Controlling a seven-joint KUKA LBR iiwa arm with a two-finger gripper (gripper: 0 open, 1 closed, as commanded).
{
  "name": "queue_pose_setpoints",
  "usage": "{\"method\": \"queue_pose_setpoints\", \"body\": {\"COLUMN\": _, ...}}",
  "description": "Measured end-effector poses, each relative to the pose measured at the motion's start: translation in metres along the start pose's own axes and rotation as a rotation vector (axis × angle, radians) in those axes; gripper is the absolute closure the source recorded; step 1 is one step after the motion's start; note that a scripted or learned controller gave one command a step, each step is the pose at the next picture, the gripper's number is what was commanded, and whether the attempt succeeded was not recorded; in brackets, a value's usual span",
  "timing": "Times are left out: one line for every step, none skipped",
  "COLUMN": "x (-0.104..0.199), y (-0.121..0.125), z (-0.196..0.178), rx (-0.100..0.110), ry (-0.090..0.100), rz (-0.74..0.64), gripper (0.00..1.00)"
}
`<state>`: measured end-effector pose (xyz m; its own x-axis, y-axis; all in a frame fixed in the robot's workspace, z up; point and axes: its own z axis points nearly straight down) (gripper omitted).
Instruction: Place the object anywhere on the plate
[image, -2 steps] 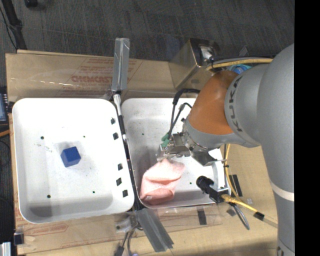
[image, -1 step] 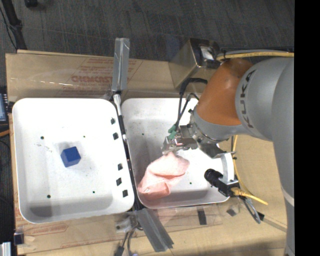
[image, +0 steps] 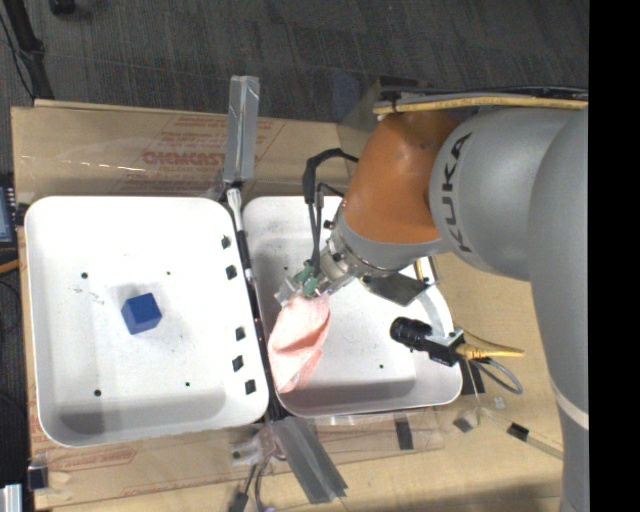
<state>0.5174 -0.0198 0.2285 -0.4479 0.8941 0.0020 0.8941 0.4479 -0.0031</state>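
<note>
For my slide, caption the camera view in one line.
KUKA arm lowers its tool over a pink plate in the right bin; blue cube sits in the left bin.

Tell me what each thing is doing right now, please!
Blue cube: sitting flat in the left bin, nothing touching it.
Pink plate: tilted in the right bin, leaning by the wall between the bins.
Gripper: down at the plate's top edge; its grip is too hidden to tell.
Arm: reaching over the right bin.
</note>
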Motion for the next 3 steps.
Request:
{"method": "queue_pose_setpoints", "body": {"x": 0.028, "y": 0.048, "z": 0.001, "rx": -0.002, "ry": -0.003, "rz": -0.405, "gripper": 1.00}}
{"method": "queue_pose_setpoints", "body": {"x": 0.064, "y": 0.095, "z": 0.004, "rx": -0.002, "ry": -0.004, "rz": -0.812, "gripper": 1.00}}
{"method": "queue_pose_setpoints", "body": {"x": 0.100, "y": 0.128, "z": 0.010, "rx": -0.003, "ry": -0.005, "rz": -1.113, "gripper": 1.00}}
